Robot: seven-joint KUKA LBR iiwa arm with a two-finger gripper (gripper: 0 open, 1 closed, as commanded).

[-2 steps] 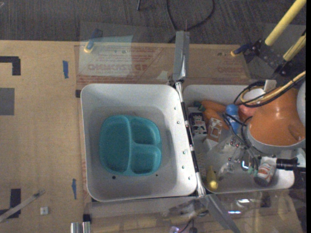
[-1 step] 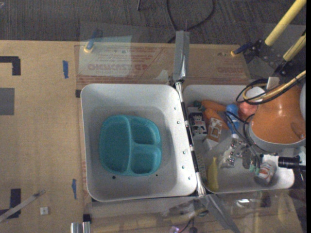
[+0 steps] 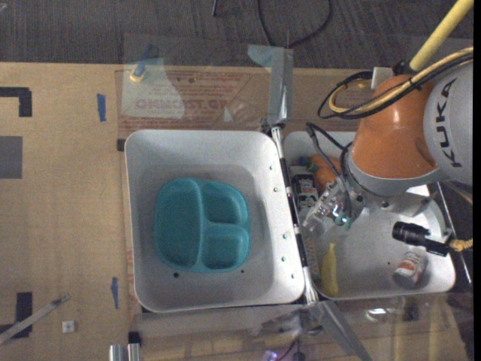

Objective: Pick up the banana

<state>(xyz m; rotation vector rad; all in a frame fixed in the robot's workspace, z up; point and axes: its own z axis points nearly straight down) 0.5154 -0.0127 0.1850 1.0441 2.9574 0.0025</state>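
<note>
Pincer (image 3: pixel 331 215), finger state unreadable, hovers just beyond banana (image 3: pixel 329 271) lying by right bin's (image 3: pixel 443 273) left wall; wall could block a finger, spoiling grasp.

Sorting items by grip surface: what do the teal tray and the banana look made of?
The teal tray looks like moulded plastic with a matte finish: uniform colour, rounded compartment walls. The banana looks smooth and evenly yellow, possibly a plastic toy; too small to be sure.
</note>
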